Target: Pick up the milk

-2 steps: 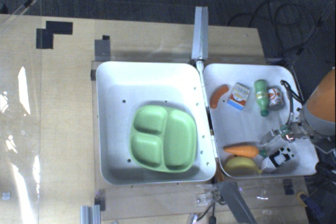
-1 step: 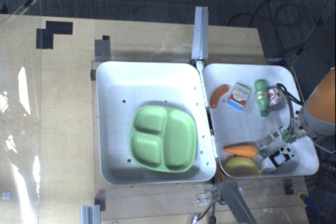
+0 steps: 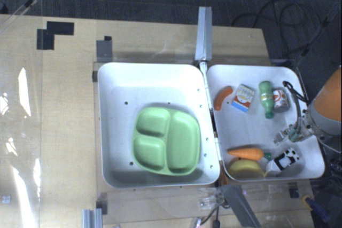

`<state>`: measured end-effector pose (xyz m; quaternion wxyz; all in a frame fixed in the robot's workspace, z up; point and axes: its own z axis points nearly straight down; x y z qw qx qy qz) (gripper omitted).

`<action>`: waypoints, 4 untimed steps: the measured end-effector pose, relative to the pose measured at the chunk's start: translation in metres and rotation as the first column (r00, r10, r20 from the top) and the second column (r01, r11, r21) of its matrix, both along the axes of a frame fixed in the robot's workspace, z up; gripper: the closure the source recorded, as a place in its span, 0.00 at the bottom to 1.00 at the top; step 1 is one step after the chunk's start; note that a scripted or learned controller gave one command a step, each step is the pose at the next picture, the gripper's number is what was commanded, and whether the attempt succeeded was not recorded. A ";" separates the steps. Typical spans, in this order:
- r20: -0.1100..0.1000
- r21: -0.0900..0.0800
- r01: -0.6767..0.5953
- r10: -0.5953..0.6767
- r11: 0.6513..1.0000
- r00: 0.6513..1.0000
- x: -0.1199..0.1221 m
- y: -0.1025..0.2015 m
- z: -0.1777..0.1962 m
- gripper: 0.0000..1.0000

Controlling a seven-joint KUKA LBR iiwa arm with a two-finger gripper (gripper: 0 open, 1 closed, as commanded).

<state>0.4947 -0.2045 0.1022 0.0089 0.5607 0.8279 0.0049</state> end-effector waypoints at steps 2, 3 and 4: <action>-0.007 -0.002 -0.088 0.088 0.996 0.996 -0.003 -0.001 -0.012 0.00; -0.006 -0.006 -0.266 0.266 0.964 0.964 -0.002 -0.001 -0.012 0.00; 0.000 -0.007 -0.266 0.266 0.964 0.964 0.000 0.000 0.001 1.00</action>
